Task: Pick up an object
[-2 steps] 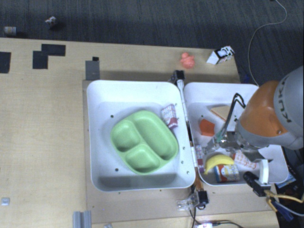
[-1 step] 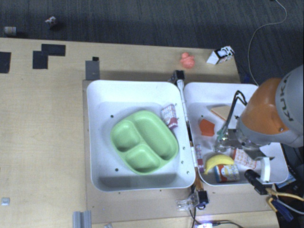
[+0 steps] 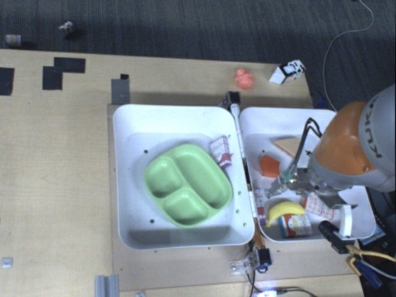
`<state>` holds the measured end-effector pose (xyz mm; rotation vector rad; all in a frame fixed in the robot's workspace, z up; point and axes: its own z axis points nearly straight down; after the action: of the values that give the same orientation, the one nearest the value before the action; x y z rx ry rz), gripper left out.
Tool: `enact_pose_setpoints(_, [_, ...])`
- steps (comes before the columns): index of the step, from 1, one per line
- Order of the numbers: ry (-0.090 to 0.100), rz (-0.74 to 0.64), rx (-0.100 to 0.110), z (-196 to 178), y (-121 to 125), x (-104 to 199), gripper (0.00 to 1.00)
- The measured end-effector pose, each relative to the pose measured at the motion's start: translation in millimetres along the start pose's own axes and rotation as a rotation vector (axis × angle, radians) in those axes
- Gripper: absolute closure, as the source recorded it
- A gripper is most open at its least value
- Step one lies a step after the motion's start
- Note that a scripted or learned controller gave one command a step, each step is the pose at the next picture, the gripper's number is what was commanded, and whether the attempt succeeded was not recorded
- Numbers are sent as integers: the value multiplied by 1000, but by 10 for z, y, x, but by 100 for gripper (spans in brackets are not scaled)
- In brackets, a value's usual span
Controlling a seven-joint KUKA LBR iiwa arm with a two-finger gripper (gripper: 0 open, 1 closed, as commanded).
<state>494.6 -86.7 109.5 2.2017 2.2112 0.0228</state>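
Observation:
My gripper (image 3: 291, 187) hangs low in the right bin (image 3: 260, 119), just above a yellow banana (image 3: 286, 211). Below the banana lies a small can (image 3: 296, 226) with a blue and red label. An orange block (image 3: 269, 166) sits to the gripper's left, and a tan wedge (image 3: 288, 146) lies behind it. A red and white packet (image 3: 318, 206) rests under the wrist. In the left bin (image 3: 127, 166) sits a green divided plate (image 3: 187, 183), with a small red and white wrapper (image 3: 221, 151) at its upper right.
The arm's grey body and orange band (image 3: 346, 147) cover the right bin's right half. A pink object (image 3: 244, 78) and a black and white tag (image 3: 288, 71) lie on the bench behind the bins. Cables run along the bench's right side.

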Motion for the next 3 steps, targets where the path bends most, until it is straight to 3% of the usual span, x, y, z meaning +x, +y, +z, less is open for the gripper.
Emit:
enact_pose_setpoints(1, [0,-2,-5,-105,22,8,100])
enact_pose_setpoints(2, [1,-3,-4,-105,21,8,0])
enact_pose_setpoints(3, [1,-6,-9,-210,44,17,100])
